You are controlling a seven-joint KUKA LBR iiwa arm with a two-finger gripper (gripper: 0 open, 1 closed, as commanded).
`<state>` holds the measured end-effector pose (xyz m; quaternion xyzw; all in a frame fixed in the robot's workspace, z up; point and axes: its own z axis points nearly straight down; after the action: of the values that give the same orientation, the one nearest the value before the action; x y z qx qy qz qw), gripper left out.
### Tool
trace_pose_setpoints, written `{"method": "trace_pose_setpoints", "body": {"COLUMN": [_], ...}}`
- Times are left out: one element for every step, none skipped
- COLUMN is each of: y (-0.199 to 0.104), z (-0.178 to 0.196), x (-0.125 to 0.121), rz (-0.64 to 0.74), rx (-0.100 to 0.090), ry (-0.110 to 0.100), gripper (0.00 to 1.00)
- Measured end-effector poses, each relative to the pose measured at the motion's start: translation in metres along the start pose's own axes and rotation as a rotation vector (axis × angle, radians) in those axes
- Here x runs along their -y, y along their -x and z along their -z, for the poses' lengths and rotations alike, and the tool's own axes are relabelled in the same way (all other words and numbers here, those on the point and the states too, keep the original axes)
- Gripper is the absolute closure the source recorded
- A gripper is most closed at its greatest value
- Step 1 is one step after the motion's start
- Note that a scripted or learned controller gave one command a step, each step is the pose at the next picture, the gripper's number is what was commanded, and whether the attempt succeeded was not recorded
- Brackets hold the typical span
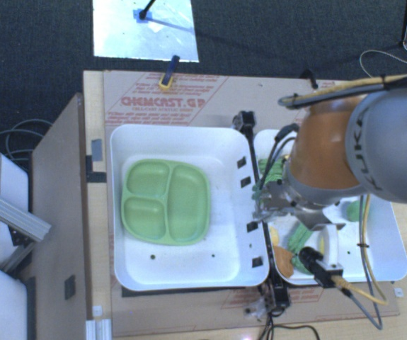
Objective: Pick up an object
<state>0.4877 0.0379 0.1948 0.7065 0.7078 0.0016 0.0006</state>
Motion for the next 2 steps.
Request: {"method": "trace_pose_setpoints", "body": {"y": [-0.059, -0.121], "z": [-0.011, 0.033], "x": [0.002, -0.088], "rz": [0.008, 0.008], "rx": [-0.001, -0.003], "ry": [-0.003, 0.010], "gripper": [1.00, 1.00]}}
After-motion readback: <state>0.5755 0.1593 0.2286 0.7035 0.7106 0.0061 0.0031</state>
